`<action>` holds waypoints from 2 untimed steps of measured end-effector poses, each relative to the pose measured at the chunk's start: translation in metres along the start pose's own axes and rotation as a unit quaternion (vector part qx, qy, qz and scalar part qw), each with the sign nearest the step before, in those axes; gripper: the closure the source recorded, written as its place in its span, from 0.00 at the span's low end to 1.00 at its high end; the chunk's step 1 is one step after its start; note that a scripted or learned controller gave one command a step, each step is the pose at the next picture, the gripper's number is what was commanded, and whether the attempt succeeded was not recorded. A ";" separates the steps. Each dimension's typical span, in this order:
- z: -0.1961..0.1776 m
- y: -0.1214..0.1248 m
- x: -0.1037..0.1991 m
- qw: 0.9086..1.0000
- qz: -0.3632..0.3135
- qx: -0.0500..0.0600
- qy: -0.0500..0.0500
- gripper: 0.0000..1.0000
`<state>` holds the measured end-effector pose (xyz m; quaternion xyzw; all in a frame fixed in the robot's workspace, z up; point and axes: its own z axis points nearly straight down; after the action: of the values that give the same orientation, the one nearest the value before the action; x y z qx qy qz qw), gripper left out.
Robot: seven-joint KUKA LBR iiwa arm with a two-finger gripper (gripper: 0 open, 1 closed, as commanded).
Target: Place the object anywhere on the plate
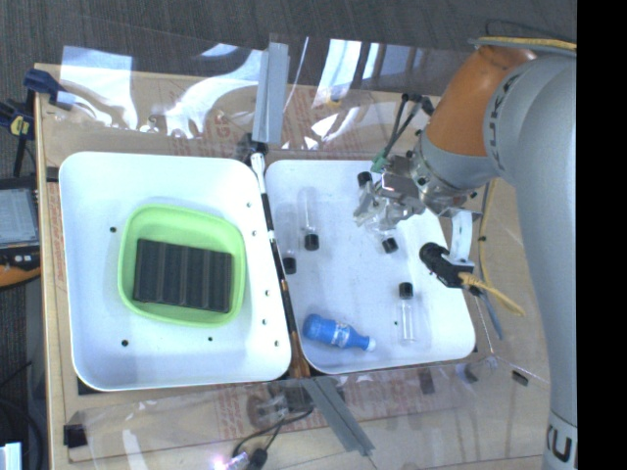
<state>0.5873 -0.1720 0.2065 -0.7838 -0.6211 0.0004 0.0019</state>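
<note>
Blue bottle [337, 334] lies flat low in the right bin [446, 336], long axis left-right (cap end right, near the front rim). Open floor above it. Green plate [179, 267] sits mid left bin [83, 204]. Gripper [380, 209] upper right; grip state unreadable.

2 white bins sit side by side on a wooden bench [176, 414]. The left bin [83, 262] and the right bin [333, 189] nearly touch along their inner edges. In the right bin lie 2 clear vials with black caps: one [308, 221] near its left side, another [405, 309] toward its right.
</note>
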 end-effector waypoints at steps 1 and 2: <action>-0.025 -0.032 0.085 0.999 -0.038 0.001 -0.001 1.00; 0.016 -0.030 0.151 0.993 -0.117 0.002 -0.001 1.00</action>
<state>0.5929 -0.0183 0.1903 -0.7060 -0.7082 0.0021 0.0025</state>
